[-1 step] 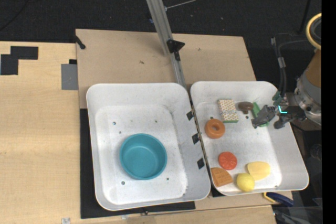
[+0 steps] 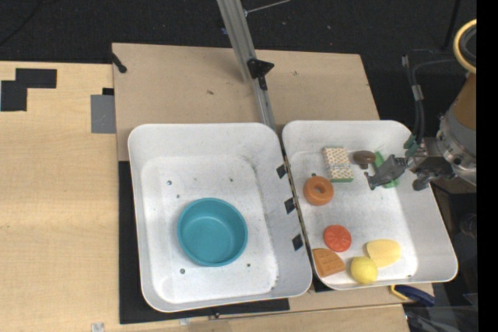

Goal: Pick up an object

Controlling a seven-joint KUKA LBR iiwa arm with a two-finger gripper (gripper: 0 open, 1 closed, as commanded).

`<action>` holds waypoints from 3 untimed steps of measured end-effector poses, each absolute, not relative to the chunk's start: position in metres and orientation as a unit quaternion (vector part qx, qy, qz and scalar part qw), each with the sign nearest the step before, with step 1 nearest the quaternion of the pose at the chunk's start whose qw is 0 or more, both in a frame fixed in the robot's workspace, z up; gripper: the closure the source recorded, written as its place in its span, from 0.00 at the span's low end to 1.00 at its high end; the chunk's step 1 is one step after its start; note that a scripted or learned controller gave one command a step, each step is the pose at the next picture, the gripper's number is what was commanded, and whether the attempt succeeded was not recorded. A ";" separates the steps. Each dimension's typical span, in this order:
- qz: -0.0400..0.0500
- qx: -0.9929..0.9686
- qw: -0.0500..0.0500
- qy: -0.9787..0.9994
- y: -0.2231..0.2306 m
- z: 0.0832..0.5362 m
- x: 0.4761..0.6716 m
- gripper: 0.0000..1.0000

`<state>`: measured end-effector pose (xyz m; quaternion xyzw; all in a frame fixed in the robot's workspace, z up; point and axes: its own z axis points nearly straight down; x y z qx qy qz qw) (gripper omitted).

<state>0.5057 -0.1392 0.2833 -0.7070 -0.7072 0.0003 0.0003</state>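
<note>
A round teal bowl [image 2: 212, 230] sits in the left bin [image 2: 148, 144]; the claw [image 2: 389, 173] hangs over the right bin [image 2: 436, 245], its state unclear.

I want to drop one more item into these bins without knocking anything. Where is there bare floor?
Left bin: bare all around the teal bowl, widest along the far side. Right bin: a bare strip along the far wall and a patch between the orange ring and yellow pieces. Crowded at the near edge and by the gripper.
</note>
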 end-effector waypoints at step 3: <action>0.000 -0.707 0.000 -0.707 -0.151 0.146 0.523 0.00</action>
